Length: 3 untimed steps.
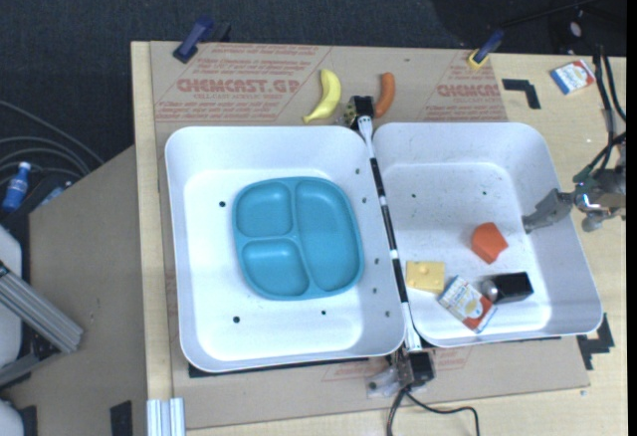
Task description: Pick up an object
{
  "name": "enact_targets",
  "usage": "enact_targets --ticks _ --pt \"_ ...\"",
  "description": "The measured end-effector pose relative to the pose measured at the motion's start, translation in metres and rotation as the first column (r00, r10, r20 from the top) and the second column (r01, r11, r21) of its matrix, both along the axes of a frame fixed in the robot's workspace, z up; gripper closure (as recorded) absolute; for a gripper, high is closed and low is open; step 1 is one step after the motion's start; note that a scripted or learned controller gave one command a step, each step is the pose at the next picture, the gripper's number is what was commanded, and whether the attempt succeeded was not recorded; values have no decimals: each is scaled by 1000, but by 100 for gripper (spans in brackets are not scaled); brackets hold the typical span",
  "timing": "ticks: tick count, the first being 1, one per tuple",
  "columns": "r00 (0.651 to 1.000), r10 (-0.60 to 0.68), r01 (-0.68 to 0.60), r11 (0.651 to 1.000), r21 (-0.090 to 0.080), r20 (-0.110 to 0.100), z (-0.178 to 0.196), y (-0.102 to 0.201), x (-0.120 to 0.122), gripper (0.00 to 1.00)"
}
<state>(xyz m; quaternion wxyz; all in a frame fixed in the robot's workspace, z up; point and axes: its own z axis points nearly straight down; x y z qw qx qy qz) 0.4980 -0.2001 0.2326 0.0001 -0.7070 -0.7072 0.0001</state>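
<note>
the right bin (557, 175) holds four small things near its front: an orange block (489, 242), a yellow wedge (426, 276), a printed packet (464, 302) and a black piece (512, 287). the orange block (likely light and stiff) stands apart, easiest to pinch across its sides. the tool (549, 210) hangs just right of it; whether it is spread or pressed together cannot be told. a blue plate (298, 237) fills the left bin.

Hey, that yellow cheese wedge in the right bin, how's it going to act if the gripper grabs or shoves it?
The cheese wedge looks like a stiff, light toy, so it would probably keep its shape. It lies flat, so it should slide rather than roll. It sits against the right bin's left wall and near the small carton, so fingers may have little room.
</note>
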Motion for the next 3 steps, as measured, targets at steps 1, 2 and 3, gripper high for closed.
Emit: enact_targets --ticks 1,2,3 --pt "1000 -1 1 1000 2 -3 -127 -17 1 0" --pt "1000 1 -1 1000 -2 12 -142 14 89 0" --pt "1000 1 -1 1000 -3 11 -142 24 138 0"
